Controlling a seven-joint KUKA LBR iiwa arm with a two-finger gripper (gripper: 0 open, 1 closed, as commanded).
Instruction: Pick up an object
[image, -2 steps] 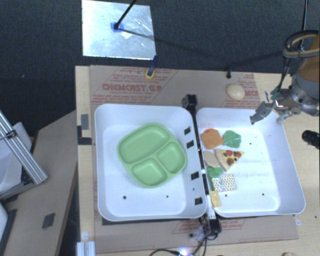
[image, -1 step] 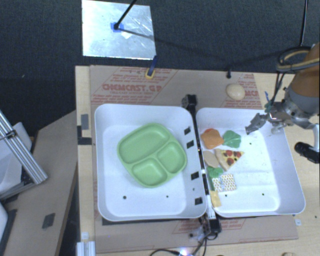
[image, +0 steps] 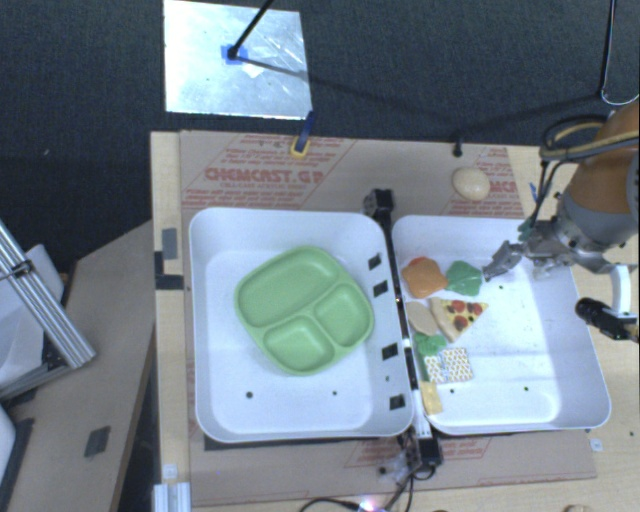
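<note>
The gripper sits low over the right bin, at its upper right part, with a dark finger reaching left and slightly down. Whether it is open or closed cannot be told from this angle, and nothing is seen between its parts.

Just left of that tip lies a green piece, near but apparently not touching. Beyond it, further left, an orange piece rests against the bin's left wall area. Below these sits a pizza slice, its long axis running left to right, then a small green item and a patterned card, in a loose column down the left side.

Judgement: the green piece is the nearest candidate, lying left of the claw; a short leftward and downward move would serve.

The left bin holds a green tray, well apart from the arm.
</note>
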